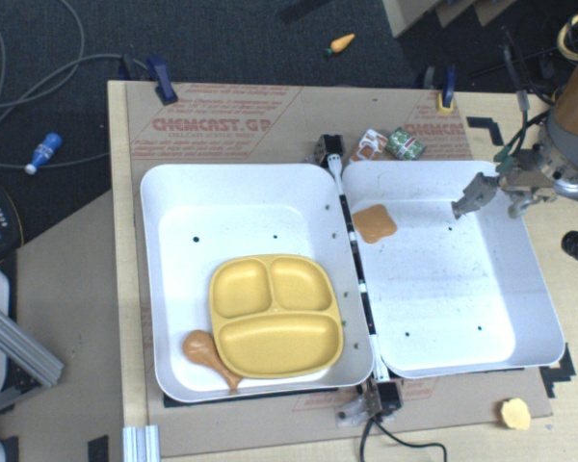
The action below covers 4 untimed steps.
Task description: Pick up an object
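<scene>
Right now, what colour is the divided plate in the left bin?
Yellow; the divided plate shows best in the camera view.

Robot lab, bench (pixel 222 114) clamped at upper frame, loose cables (pixel 39 37) on dark carpet upper left, metal rail (pixel 19 345) lower left

Gripper (pixel 474 197) hangs over the upper right part of the right bin (pixel 462 345), nothing between its fingers. Over by that bin's left wall lies a flat brown cookie (pixel 375 223), well apart from the gripper. In the left bin (pixel 173 210) a yellow divided plate (pixel 275 316) sits low and central, with an orange drumstick (pixel 207 353) just beside its lower left edge. A small yellow piece (pixel 514 413) rests on the bench below the right bin.
</scene>
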{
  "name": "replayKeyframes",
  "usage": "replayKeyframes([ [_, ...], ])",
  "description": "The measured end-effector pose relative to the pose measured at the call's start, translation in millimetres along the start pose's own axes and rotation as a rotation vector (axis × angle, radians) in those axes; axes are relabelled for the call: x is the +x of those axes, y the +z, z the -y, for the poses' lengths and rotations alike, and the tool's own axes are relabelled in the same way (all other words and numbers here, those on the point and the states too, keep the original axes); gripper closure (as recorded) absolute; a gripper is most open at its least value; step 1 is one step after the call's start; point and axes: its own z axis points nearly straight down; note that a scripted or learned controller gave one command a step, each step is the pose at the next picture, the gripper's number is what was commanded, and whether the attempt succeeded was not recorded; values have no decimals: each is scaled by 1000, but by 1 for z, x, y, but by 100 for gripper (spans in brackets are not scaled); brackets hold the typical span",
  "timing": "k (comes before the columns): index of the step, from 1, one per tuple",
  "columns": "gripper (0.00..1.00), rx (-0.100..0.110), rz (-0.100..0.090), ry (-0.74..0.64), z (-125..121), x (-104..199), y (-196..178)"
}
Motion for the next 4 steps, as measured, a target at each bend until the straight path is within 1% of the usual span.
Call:
replayKeyframes([
  [1,0,7,-4,-5,-27,46,102],
  [2,0,2,-1,-2,-49,66,156],
  [3,0,-5,1,-2,-98,49,152],
  [4,0,3,-1,-1,-80,65,153],
])
